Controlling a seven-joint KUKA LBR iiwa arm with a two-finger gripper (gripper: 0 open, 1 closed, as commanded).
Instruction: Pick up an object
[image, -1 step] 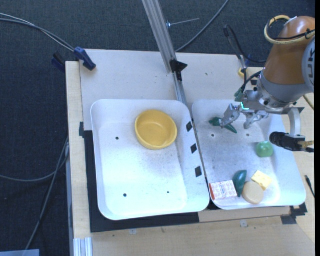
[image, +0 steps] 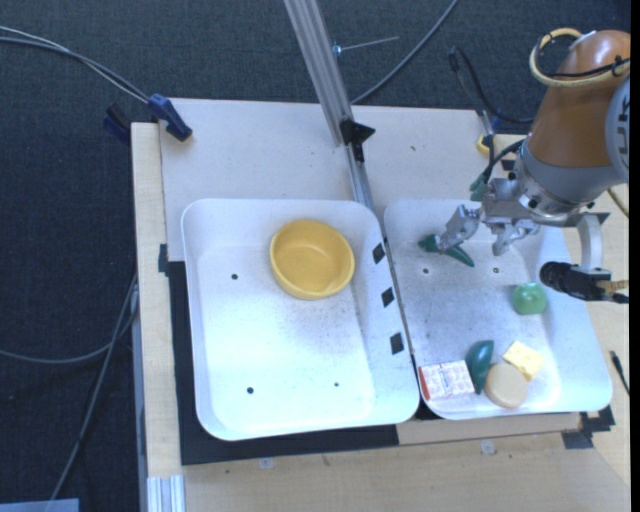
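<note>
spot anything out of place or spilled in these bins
Nothing looks spilled or broken. The yellow bowl sits upright in the left bin; the small things crowd the right bin's near corner, and a dark green piece lies by the gripper.

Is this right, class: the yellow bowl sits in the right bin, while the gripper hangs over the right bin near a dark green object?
Not quite. The camera view shows the yellow bowl in the left bin, not the right bin. The rest holds: the gripper hangs over the right bin near the dark green object.
</note>
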